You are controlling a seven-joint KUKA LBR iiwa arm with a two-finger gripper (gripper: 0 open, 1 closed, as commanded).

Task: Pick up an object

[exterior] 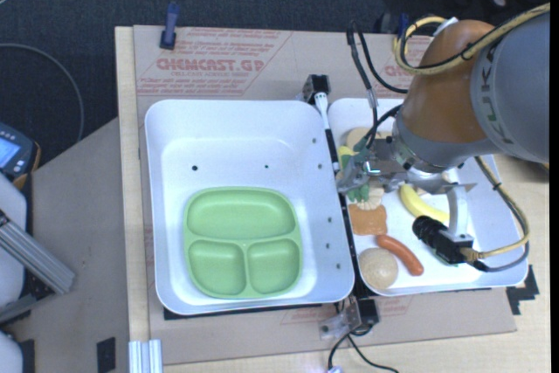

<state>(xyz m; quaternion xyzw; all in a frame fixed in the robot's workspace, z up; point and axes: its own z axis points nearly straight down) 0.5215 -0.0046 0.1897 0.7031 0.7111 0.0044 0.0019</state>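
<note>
Two white bins sit side by side: the left bin (236,135) and the right bin (500,227).

The left bin holds one green plate (243,240) with three compartments, lying toward its 6 o'clock side.

The right bin holds the loose things, one of each:
- One yellow banana (423,206) lies near the middle.
- One orange-red sausage (403,255) lies toward 6 o'clock.
- One round beige piece (378,267) lies at about 7 o'clock, just beside the sausage.
- One flat orange piece (369,220) lies at about 8 o'clock.
- One pale piece (356,138) lies at about 11 o'clock, partly hidden.

The grey arm (515,92) reaches over this bin. Its gripper (362,176) hangs at the bin's 9 o'clock edge, just above the flat orange piece. Whether the gripper is released or clenched cannot be told, and nothing can be seen in its grasp.
</note>
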